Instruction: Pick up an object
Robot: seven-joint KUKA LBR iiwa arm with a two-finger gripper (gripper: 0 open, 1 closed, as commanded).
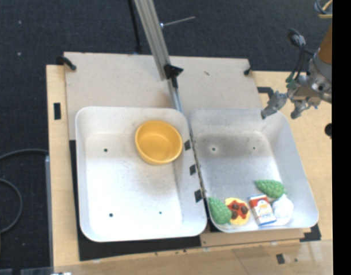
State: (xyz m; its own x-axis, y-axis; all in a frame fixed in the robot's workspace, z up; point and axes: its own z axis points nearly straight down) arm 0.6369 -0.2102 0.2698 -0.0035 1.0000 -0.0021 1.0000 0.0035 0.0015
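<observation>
A: Which item suits the pick? The yellow bowl (158, 142) sits alone in the left bin (95, 211), toward its far right corner. It looks like light, rigid plastic, smooth and likely slippery; one finger inside and one outside the rim would be the judged hold.

B: And the right bin (295, 148)? Its near edge carries a crowd: two green leafy pieces (270, 187), a yellow-and-red toy (238, 209), a small carton (262, 209) and a white item (283, 206), touching or just beside one another. Probably light, but awkward to separate.

A: The gripper (285, 105)? It hangs over the right bin's far right corner, fingers (270, 106) apart, nothing between them.

B: Surroundings? Scuffed white bin floors on a pale desk (58, 153); dark carpet (26, 27) beyond.
</observation>
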